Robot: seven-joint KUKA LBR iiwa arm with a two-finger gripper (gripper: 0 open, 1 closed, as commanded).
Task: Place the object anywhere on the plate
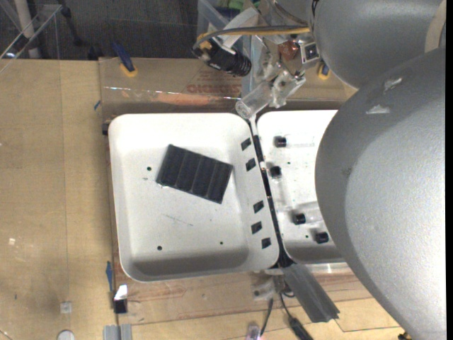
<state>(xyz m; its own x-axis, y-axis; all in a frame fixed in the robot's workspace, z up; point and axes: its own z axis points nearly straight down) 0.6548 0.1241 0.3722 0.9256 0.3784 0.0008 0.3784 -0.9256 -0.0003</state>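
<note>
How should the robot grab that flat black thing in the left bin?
From straight above, pinching across its short width. The black slab lies flat and a bit askew on the floor of the left bin, with bare floor all round it, so each finger likely has room to slip down beside a long edge. It looks thin, so the pincer would have to go low.

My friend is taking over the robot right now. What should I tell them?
Gripper: up over the far end of the divider between the two bins, nothing seen between its fingers.
Dark ridged plate: lying flat in the left bin.
Object to place: I can't pick it out; the arm covers most of the right bin.
Done: nothing on the plate yet.
Left: pick the object and set it on the plate.
</note>
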